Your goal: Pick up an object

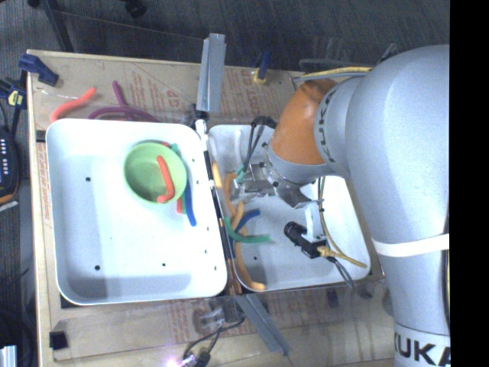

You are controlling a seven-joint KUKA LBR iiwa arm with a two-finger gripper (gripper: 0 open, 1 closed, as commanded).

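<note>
Arm reaches in from right, low over right bin [348,277], orange band above the wrist. Gripper [246,180] sits at the bin's left side, over a tangle of thin pieces: orange strips [236,219], a green strip [252,238], a blue piece [247,215]. Gripper's grip state: cannot tell, wrist and cables block it. Left bin [99,258] holds a green bowl [147,176] with a red-orange curved strip [163,177] lying across it; blue strip [188,205] and a green strip just beside the bowl's right edge. Purple and orange pieces lie on the bench [137,71] above the left bin.
</note>
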